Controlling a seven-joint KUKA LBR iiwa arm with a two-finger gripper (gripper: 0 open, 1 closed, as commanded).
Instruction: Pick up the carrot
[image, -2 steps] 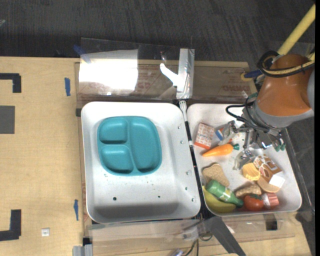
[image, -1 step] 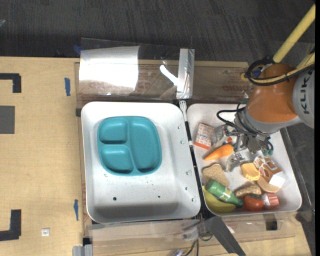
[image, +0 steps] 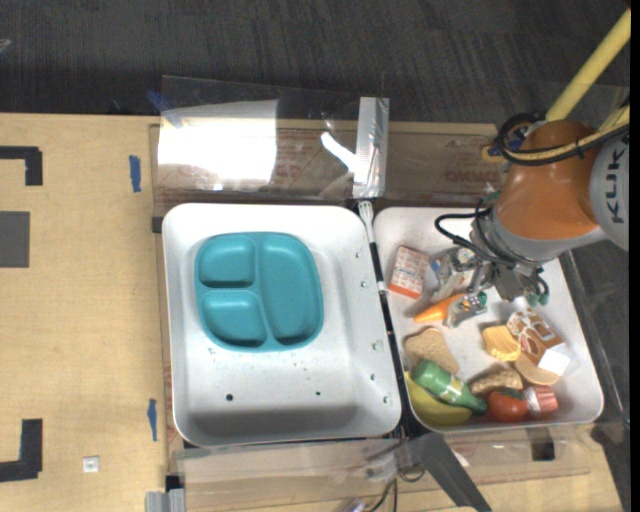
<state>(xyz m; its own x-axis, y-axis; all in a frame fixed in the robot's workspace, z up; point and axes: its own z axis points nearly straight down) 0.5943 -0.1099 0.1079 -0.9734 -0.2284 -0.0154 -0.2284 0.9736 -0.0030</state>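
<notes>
- You have the gripper (image: 468, 290) low in the crowded right bin (image: 585, 330), near its upper wall.
- The carrot (image: 437, 311) lies just left of its tips; whether they grip is unclear.

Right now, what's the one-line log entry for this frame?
end effector: over right bin | small orange carrot: lying in bin, at fingertips | grasp: unconfirmed
</notes>
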